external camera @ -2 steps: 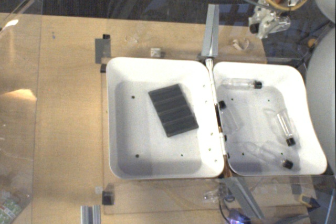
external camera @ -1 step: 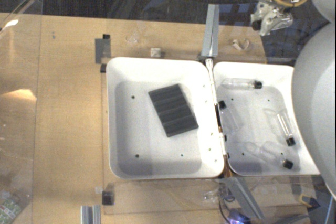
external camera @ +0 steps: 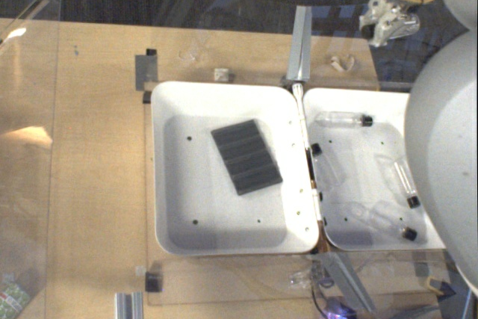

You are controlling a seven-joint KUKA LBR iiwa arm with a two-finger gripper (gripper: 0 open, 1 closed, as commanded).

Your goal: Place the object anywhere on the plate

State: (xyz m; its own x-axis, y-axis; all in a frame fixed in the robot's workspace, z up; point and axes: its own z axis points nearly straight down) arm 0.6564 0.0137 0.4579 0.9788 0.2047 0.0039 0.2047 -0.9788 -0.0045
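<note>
My jaws (external camera: 388, 20) hang at the upper right of the frame, above the table's far edge, beyond the bins. Wide or narrow: cannot tell from here. Nothing seen between them.

The plate (external camera: 246, 156), a dark ribbed slab, lies flat in the left bin (external camera: 168, 228), centre frame, long axis slanting upper left to lower right.

Clear tubes (external camera: 343, 118) with dark caps lie in the right bin (external camera: 373, 239), below the jaws and right of the plate. One is likely the object. Plate lies down-left of the jaws.

Two white bins (external camera: 160, 183), one dark ridged plate (external camera: 246, 156), three clear tubes (external camera: 343, 118).
</note>
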